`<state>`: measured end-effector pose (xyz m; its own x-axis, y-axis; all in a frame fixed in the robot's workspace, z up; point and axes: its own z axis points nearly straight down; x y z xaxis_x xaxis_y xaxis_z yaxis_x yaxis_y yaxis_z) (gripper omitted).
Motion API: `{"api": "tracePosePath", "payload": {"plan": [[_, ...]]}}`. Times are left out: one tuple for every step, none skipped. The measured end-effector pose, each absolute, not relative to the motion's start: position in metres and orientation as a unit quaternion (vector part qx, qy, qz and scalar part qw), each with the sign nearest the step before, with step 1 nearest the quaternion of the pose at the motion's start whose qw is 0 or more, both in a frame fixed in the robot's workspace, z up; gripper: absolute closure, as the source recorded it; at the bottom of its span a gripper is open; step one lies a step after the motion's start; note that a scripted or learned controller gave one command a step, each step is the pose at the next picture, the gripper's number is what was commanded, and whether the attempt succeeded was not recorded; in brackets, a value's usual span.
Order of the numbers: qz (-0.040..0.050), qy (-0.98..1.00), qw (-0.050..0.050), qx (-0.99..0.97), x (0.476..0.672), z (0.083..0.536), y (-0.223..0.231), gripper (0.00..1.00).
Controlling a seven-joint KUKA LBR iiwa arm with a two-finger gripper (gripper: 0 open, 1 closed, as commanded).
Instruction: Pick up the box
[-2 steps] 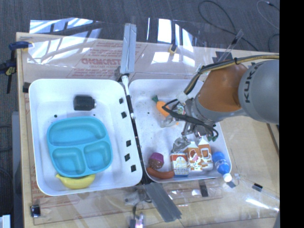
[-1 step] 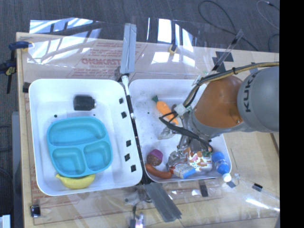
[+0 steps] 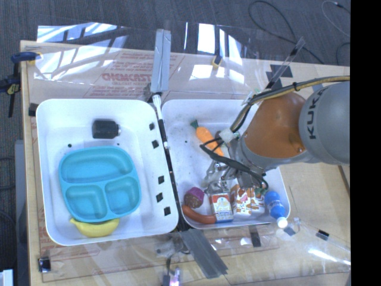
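Observation:
Two small printed boxes lie side by side at the front of the right bin (image 3: 178, 154): one with a red and white label (image 3: 221, 207) and one with a busier print (image 3: 247, 202). My gripper (image 3: 218, 175) hangs just above and behind them, below the orange wrist band (image 3: 274, 130). The arm hides the bin floor behind the boxes. Nothing can be made out held in the gripper.
Around the boxes lie a purple onion (image 3: 194, 196), a brown sausage (image 3: 199, 217), a blue bottle (image 3: 275, 205) and a carrot (image 3: 206, 135). The left bin (image 3: 47, 159) holds a blue divided tray (image 3: 99, 181), a black block (image 3: 105, 128) and a yellow banana (image 3: 95, 227).

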<state>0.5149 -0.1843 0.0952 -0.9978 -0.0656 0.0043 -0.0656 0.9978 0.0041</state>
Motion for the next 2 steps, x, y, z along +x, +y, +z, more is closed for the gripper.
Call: {"api": "tracePosePath", "payload": {"plan": [[-0.0004,-0.991,0.000,0.131,0.5072,0.2001,-0.1470,1.00],[-0.0013,-0.991,0.001,0.132,0.5091,0.2070,-0.1468,1.00]]}}
